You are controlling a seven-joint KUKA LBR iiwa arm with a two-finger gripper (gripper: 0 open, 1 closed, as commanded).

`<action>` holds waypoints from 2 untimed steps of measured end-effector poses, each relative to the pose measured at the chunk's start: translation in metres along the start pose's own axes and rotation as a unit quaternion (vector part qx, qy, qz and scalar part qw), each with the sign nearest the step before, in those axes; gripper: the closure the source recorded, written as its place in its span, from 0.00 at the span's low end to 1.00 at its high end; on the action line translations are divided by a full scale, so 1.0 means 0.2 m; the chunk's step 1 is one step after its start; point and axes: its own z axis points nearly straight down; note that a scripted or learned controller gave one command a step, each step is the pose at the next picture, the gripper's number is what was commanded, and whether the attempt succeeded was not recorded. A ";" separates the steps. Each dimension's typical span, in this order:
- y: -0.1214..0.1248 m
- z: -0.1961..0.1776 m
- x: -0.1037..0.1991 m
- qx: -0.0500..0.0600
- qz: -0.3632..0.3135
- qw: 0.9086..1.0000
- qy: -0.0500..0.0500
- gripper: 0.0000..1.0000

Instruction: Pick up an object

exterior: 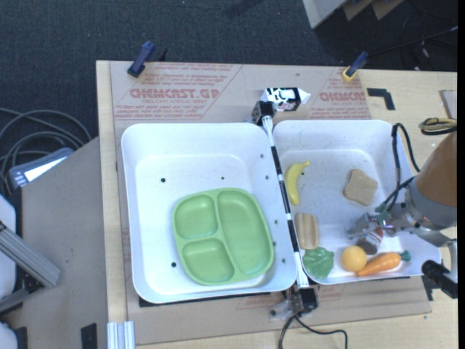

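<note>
Two white bins sit side by side on the bench [109,195]. The left bin [145,158] holds a green divided plate [221,235]. The right bin [334,133] holds the toy food: a yellow banana [293,181] near the divider, a piece of bread [360,186] toward the back, a tan bun [307,230] below the banana, and along the front edge a green leafy piece [318,261], a yellow round fruit [354,258] and an orange carrot [379,263]. The pincer [372,227] hangs low in the right bin's front right part, just above the fruit and carrot, with the bread a little behind it. Something small and reddish lies under its tip; whether its fingers are spread or closed, I cannot tell.
</note>
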 end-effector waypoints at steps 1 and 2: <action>0.01 -0.06 0.00 -0.004 0.000 1.000 -0.001 1.00; 0.35 -0.04 0.39 -0.001 -0.001 1.000 0.000 1.00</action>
